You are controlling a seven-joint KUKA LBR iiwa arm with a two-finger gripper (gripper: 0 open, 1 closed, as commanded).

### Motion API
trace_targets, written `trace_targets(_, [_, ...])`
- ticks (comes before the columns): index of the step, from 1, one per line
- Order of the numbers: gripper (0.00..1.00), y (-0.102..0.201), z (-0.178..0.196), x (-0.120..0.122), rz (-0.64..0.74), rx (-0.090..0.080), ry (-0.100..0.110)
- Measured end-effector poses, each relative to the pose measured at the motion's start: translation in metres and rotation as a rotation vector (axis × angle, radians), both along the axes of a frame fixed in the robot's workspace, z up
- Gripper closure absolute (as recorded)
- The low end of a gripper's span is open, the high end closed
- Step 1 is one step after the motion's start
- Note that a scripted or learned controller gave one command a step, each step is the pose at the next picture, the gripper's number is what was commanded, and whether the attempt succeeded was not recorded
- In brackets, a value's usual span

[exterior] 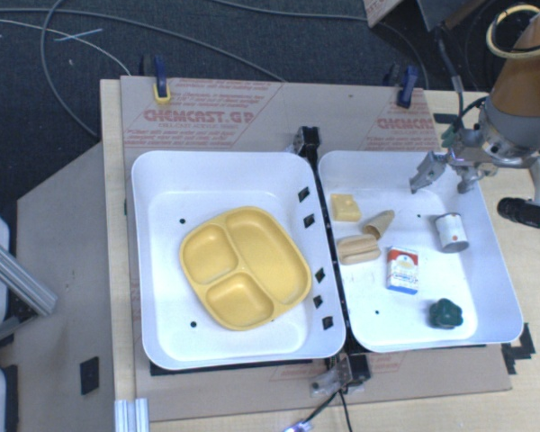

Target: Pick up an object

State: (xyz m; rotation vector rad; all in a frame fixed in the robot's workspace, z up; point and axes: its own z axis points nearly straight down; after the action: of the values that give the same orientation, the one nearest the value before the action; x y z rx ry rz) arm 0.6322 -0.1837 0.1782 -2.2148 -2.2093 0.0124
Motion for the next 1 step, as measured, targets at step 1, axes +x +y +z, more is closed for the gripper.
trace_targets(1, [0.0,0.0004,0.0084,0.0035,0.003,-0.003,-0.014])
